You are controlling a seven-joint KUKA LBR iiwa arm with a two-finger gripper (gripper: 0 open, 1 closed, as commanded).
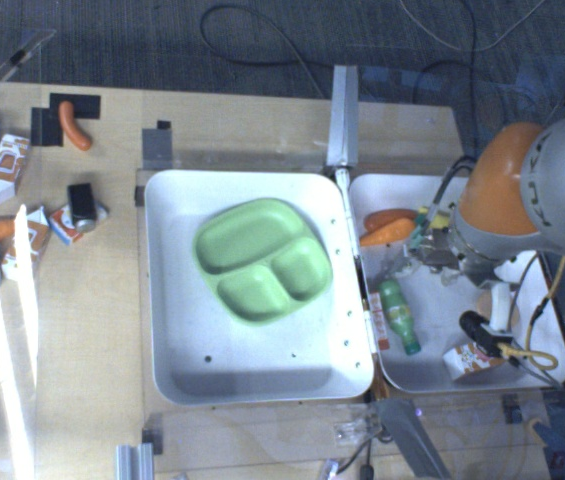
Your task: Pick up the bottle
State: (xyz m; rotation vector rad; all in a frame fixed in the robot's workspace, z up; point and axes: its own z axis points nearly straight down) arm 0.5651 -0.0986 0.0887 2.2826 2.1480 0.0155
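1. Nearest to the camera lies the front rim of the left bin (262, 393), which holds a green divided plate (262, 258).
2. In the right bin (412, 380) the green bottle (399, 315) lies on its side, near the left wall, its cap pointing to the front.
3. The gripper (432, 253) hangs just behind and to the right of the bottle, apart from it; whether it is open or closed, I cannot tell.
4. Risk: the bottle is round and can roll away if only one side is touched.
5. Risk: the wall beside the bottle leaves little room, so a descent may hit the rim.
6. Risk: the carrot (389, 230) and the small carton (470, 360) are near and can be caught instead.
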